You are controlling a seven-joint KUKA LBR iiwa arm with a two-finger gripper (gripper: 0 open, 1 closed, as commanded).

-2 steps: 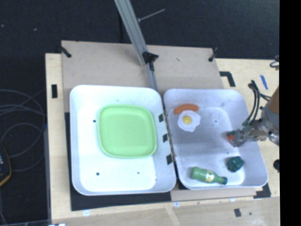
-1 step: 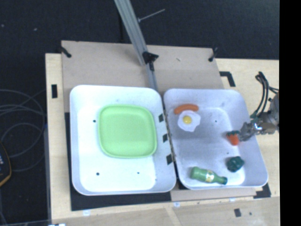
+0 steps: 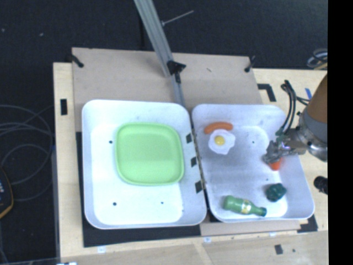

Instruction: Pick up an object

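Camera view: claw [image 3: 274, 158] low in right bin [image 3: 251, 123], over a small orange item [image 3: 276, 164]
Grip state can't be told; green bottle [image 3: 243, 206] nr front wall, green plate [image 3: 149, 153] in left bin [image 3: 99, 148]

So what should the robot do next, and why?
Probably lower the tool a little onto the small orange thing in the right bin. The tool sits right above it, partly covering it, and nothing can be seen gripped yet.

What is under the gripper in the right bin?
A small orange-red object pokes out just below the gripper near the right bin's right wall. The gripper covers most of it, so its shape and any contact cannot be judged.
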